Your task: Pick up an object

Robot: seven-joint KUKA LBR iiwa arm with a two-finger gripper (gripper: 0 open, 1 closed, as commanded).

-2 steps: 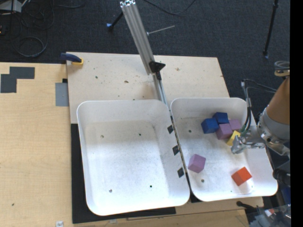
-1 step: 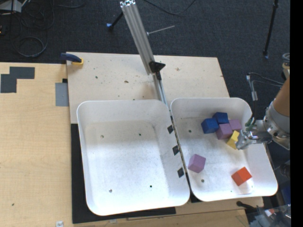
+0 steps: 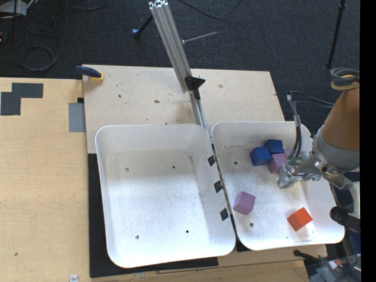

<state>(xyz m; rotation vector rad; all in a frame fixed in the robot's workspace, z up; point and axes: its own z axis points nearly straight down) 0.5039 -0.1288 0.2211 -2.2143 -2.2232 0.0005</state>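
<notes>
The right bin (image 3: 258,131) holds several small blocks. Two blue cubes (image 3: 260,155) (image 3: 274,146) sit near its middle, with a purple block (image 3: 277,161) touching them on the right. A lone purple cube (image 3: 244,202) lies near the bin's left wall, and an orange-red cube (image 3: 300,219) rests near the front right corner. My gripper (image 3: 286,179) hangs low over the bin's right side, just below and right of the purple block, with its tips too small and dim to read. Nothing shows between them.
The left bin (image 3: 117,157) stands beside the right one, with black clips along the shared wall. A slanted aluminium rail (image 3: 175,46) rises behind the bins. A yellow and blue clamp (image 3: 90,73) lies at the board's back left corner.
</notes>
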